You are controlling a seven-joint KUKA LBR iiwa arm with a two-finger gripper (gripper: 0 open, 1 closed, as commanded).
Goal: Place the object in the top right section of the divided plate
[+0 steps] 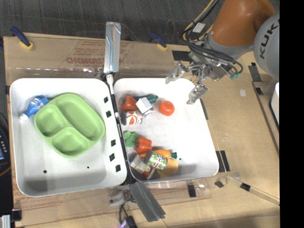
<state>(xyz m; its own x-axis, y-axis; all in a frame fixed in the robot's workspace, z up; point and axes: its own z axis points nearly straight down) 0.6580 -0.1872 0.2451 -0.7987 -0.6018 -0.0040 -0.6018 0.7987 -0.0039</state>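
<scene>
A green divided plate [70,123] lies in the left bin [28,175], its three sections bare. My gripper [185,86] hangs over the far right corner of the right bin [199,146], fingers spread open with nothing between them. Just left and below it lies an orange-red tomato-like ball [166,108]. Other toy foods lie in the right bin: a red pepper [128,103], a small white carton [144,106], a striped red-and-white piece [134,119], and a pile of an orange pepper [142,145], a can [156,161] and a carrot [167,154] near the front.
A blue crumpled item [35,104] sits at the left bin's far left corner, beside the plate. A metal divider bar [111,46] runs between the bins at the back. Blue clamps [22,37] hold the cardboard backing.
</scene>
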